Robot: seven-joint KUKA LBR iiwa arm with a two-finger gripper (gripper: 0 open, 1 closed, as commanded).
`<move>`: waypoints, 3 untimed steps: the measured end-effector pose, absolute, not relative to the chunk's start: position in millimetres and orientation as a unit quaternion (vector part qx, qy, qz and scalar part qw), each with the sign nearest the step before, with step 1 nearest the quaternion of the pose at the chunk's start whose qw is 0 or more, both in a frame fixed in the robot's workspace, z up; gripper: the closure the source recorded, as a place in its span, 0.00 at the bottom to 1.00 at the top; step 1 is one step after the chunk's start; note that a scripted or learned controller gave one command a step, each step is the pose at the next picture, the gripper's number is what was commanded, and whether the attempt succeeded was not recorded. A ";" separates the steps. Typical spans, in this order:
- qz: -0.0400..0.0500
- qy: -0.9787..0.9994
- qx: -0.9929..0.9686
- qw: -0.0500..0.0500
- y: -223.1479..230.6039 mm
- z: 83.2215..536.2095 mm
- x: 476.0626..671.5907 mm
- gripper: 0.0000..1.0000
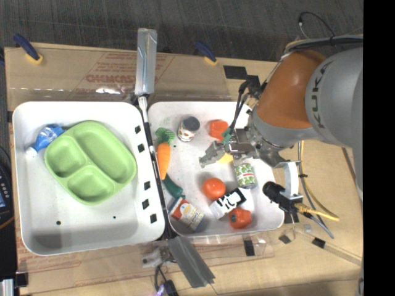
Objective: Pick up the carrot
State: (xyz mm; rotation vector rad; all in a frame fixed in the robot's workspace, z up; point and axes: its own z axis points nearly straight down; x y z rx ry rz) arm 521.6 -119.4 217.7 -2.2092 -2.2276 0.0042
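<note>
- You see the smooth, tapered carrot [163, 158] lying by the right bin's [185, 227] left wall
- Gripper [213, 155] fingers look spread, holding nothing

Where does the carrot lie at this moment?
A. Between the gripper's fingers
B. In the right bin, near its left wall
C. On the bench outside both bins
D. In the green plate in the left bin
B: the carrot lies in the right bin, next to its left wall, apart from the gripper.
</note>
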 end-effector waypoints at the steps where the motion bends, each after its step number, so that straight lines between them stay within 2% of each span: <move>1: 0.000 -0.787 -0.617 0.000 -116.3 107.7 488.3 0.00; 2: 0.001 -0.792 -0.611 0.001 -114.7 91.1 552.8 0.00; 3: 0.001 -0.792 -0.611 0.001 -115.2 91.2 552.7 0.00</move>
